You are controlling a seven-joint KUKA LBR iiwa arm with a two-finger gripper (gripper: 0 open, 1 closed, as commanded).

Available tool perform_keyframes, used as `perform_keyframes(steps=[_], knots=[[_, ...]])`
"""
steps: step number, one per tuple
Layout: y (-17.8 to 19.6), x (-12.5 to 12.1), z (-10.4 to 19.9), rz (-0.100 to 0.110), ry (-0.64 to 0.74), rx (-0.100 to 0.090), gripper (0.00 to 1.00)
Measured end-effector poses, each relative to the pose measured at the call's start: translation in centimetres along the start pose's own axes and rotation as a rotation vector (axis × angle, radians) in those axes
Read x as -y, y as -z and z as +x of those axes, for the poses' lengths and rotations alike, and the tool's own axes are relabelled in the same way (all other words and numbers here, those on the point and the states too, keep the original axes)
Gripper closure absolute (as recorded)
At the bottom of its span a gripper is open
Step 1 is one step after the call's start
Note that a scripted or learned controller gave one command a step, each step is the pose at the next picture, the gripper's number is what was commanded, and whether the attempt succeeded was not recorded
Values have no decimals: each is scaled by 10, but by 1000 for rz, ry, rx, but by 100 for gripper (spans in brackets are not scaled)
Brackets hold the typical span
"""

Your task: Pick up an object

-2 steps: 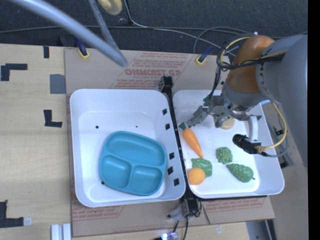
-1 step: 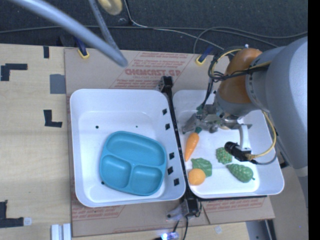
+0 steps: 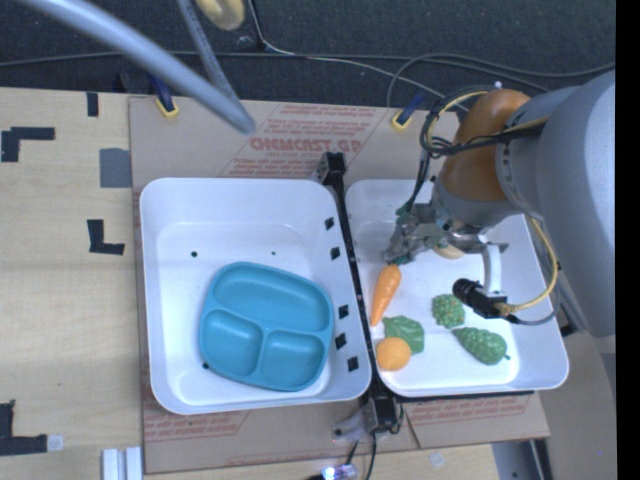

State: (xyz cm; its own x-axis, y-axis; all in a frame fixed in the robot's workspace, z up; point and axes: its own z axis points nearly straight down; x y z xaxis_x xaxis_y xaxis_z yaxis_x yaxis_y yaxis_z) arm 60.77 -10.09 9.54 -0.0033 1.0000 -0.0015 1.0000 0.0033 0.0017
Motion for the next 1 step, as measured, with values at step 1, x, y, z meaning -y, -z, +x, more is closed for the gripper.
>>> perform_keyframes(steps=[1], knots=[[45,-6,5,-1,-1,-1,100]])
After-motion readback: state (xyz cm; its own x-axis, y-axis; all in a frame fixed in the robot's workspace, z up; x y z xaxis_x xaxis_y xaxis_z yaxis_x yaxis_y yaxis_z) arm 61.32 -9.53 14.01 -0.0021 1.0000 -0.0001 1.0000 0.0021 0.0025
